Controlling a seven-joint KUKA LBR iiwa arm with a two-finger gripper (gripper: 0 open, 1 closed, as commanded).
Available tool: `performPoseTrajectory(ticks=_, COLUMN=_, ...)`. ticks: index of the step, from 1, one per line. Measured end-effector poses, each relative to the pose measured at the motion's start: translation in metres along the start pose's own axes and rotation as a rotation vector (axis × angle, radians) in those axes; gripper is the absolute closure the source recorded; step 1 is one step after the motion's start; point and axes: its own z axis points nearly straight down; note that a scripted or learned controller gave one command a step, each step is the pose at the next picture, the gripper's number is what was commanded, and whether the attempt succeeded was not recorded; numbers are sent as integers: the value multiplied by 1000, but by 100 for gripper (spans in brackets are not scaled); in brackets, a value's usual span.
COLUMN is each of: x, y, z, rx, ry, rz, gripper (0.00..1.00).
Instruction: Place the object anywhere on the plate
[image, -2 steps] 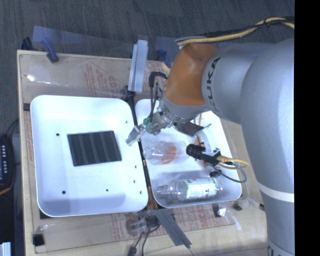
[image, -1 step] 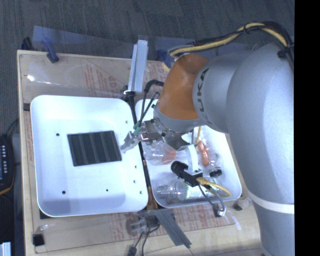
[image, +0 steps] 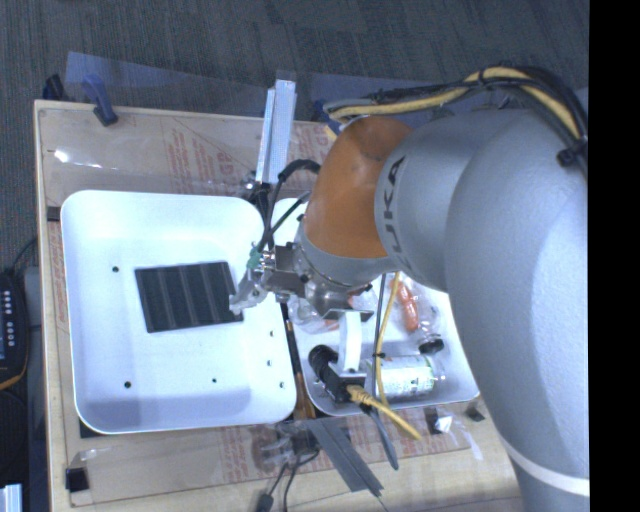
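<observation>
The task looked unfinished: the dark ribbed plate (image: 185, 297), lying about the middle of the left bin (image: 120, 385), had a bare top with nothing resting on it. The gripper (image: 245, 292) hung just at the plate's 3 o'clock edge, low over the bin, but the wrist above it masked its tip, so whether it was spread, closed, or carrying anything could not be made out. The candidate objects lay in the right bin (image: 457, 375): a pale metallic cylinder (image: 408, 379) toward its 5 o'clock corner and a small orange item (image: 409, 312) at 12 o'clock of the cylinder, well apart from the plate. Which of them was meant I could not say. By my judgement, an object had yet to be set on the plate. The grey arm (image: 450, 220) covered most of the right bin, and whatever else lay under it was hidden.
</observation>
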Motion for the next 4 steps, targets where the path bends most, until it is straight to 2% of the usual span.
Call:
performPoseTrajectory(ticks=1, x=42, y=43, z=19, rx=0, ry=0, rz=292, gripper=0)
performPoseTrajectory(ticks=2, x=114, y=18, z=-24, rx=0, ry=-1, rz=625, gripper=0)
performPoseTrajectory(ticks=3, x=139, y=-43, z=129, rx=2, ry=-2, rz=652, gripper=0)
performPoseTrajectory(ticks=4, x=114, y=-1, z=48, rx=0, ry=1, rz=687, gripper=0)
